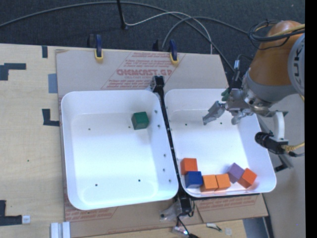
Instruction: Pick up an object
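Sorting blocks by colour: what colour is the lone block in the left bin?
Green, clear in the camera view.

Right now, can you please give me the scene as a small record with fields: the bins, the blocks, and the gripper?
left bin: one green cube, near the far right part
right bin: six blocks grouped at the near edge
blocks in right bin: orange cube, blue cube, two orange blocks side by side, purple cube, orange cube
gripper: over the far part of the right bin, holding nothing visible
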Available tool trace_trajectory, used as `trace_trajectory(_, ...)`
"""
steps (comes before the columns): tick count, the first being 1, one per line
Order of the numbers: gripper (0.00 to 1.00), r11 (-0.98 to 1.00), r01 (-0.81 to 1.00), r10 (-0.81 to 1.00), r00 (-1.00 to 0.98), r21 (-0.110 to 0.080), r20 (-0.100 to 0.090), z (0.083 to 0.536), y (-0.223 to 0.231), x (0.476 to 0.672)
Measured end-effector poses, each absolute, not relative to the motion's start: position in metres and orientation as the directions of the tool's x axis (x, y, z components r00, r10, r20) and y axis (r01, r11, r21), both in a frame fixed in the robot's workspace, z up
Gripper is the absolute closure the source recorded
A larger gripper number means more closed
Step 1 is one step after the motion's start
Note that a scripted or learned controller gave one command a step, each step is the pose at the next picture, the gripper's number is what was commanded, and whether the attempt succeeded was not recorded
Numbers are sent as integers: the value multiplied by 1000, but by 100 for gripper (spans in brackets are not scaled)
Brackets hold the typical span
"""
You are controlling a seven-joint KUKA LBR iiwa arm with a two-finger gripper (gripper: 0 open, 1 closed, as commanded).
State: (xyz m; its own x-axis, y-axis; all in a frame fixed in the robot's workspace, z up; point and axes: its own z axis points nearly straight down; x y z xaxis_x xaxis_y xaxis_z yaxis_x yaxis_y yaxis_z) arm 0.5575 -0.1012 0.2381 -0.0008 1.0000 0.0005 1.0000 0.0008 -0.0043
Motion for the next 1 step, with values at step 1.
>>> trace_trajectory(1,0,1,1000,1000,-1,-5,0,193,-96,562)
